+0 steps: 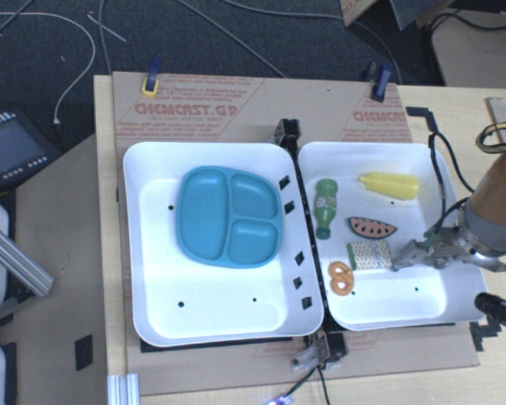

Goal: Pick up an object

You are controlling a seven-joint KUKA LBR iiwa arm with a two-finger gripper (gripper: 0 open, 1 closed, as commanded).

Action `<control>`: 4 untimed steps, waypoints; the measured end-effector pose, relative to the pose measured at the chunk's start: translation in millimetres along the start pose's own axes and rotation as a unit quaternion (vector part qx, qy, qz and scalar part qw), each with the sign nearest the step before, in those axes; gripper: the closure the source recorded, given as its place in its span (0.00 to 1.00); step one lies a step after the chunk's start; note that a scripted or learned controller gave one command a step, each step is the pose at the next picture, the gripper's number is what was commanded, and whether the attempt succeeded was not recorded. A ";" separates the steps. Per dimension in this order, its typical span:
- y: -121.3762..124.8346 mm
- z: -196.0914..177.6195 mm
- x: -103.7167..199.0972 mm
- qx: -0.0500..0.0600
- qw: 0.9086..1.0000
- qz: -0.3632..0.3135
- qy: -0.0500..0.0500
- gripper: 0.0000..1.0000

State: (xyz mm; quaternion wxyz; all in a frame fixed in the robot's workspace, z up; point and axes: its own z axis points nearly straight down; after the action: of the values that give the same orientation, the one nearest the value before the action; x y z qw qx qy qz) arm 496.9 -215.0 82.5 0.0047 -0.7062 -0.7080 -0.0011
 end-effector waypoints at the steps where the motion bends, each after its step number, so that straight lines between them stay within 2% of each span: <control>1: 0.7 -13.2 -1.2 -0.002 1.000 0.001 -0.002 1.00; 4: 5.5 -153.1 -3.8 -0.006 1.000 0.001 -0.006 1.00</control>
State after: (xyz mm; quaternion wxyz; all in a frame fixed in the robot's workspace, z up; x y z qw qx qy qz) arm 503.2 -220.1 235.6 -0.0035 -0.7066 -0.7076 -0.0015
